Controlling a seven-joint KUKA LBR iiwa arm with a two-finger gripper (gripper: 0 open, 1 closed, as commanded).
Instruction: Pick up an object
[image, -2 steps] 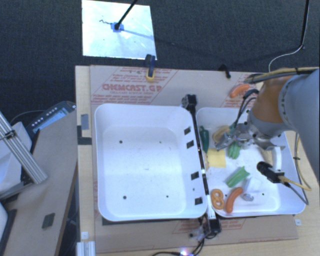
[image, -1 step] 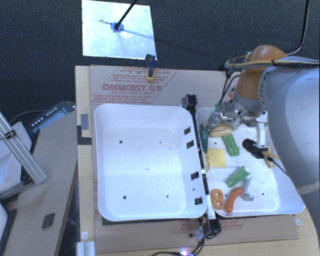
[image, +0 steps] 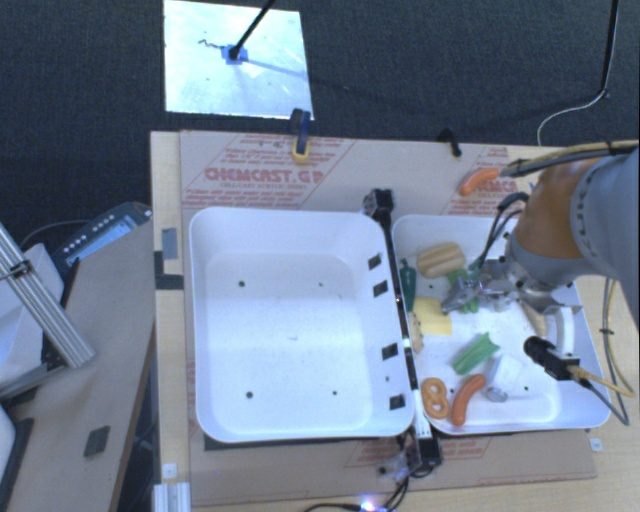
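Claw (image: 462, 296) sits low in right bin (image: 580, 405) toward counter's right edge, grip state unreadable to me; green block (image: 474, 353) nearby looks light, rigid, I'd pinch its narrow sides.

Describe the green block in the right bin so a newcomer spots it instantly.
Start at the right bin, the one holding toy food. Near its middle, below the yellow block and above the orange sausage, lies the green block. It is the only bright green, ridged, slanted piece there.

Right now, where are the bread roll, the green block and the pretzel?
bread roll (image: 441, 259), camera view, middle of its top.
green block (image: 475, 352), camera view, centre of its length.
pretzel (image: 435, 396), camera view, on its loop.
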